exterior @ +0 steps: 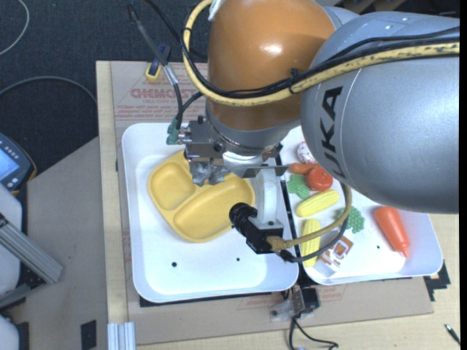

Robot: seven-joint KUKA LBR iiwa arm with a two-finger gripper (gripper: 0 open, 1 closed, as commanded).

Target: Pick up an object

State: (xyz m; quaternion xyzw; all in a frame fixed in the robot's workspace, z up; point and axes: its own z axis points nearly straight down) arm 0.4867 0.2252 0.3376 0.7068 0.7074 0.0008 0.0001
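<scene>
A yellow divided plate (195,204) lies in the left white bin (211,275), taking up its upper middle. My gripper (207,172) hangs under the orange wrist band and comes down on the plate's far edge, at the ridge between its compartments. The wrist's bulk hides how the fingers stand. The right bin (419,261) holds toy food: a corn cob (318,203), a second yellow cob (311,238), a red tomato (319,179), an orange carrot (394,229) and green pieces (298,189).
A black fitting with a cable (252,232) and a white bracket (267,195) hang off the arm beside the divider between the bins. A small printed box (336,252) lies near the right bin's front. The arm covers the back of both bins.
</scene>
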